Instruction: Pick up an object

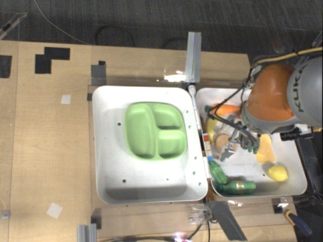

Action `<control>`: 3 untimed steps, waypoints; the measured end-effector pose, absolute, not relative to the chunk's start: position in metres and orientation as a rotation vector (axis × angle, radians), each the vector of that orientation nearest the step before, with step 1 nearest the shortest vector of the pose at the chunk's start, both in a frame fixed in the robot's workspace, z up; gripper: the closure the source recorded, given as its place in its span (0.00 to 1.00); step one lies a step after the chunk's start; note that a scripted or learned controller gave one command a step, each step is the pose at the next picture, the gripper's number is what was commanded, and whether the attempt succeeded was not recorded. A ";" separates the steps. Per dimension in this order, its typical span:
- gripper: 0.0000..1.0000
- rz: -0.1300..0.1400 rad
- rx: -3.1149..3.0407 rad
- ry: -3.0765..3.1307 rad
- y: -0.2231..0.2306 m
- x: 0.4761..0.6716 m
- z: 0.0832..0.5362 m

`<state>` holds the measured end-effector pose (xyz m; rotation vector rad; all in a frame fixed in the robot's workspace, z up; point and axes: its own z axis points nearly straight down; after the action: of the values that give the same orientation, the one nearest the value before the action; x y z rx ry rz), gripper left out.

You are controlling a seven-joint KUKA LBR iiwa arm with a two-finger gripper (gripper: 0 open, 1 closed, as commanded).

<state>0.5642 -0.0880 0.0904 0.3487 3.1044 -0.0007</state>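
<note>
We have the pincer (233, 147) low in the right bin (298, 188), over the clutter by the beige egg-shaped thing (221, 142); can't tell its state. Lemon (277, 173) and green bottle (237, 187) lie apart near the front wall. Green tray (154, 130) fills the left bin (108, 135).

arm (298, 92): grey rounded casing, dark "KU" lettering on its side | wrist band (270, 95): glossy orange dome just left of the lettering | cables: yellow and black, above the orange dome | gripper (237, 142): dark metal, silver parts, below the dome
</note>
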 end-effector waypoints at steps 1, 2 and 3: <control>0.00 0.000 0.361 3.107 -0.083 0.587 0.090; 0.00 0.000 0.282 3.110 -0.082 0.574 0.090; 0.00 0.002 0.456 3.096 -0.084 0.587 0.090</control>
<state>0.5866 -0.0836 0.0899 0.4558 3.0960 0.0022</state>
